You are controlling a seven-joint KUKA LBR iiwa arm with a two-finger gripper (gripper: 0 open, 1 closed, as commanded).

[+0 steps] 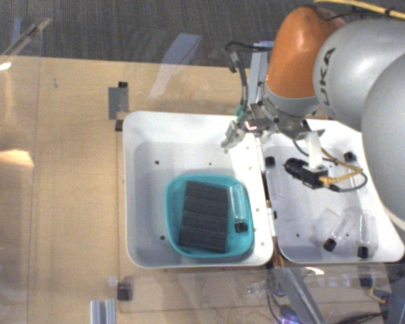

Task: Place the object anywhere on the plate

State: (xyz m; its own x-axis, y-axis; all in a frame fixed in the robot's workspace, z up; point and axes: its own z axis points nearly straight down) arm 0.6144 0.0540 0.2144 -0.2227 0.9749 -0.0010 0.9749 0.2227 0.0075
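Note:
A teal plate [177, 238] sits in the left bin [143, 181]. On it lies a dark grey ribbed block [204, 216]. Along the plate's right rim lies a clear vial [238, 204] with its black cap toward the front. My gripper [235, 133] hangs over the back right corner of the left bin, near the wall between the bins and well behind the plate. I see nothing held in it.
The right bin [287, 238] holds two clear vials with black caps, one [335, 233] and another [362, 238], near its front right corner. The large grey arm with its orange band [293, 46] covers that bin's back.

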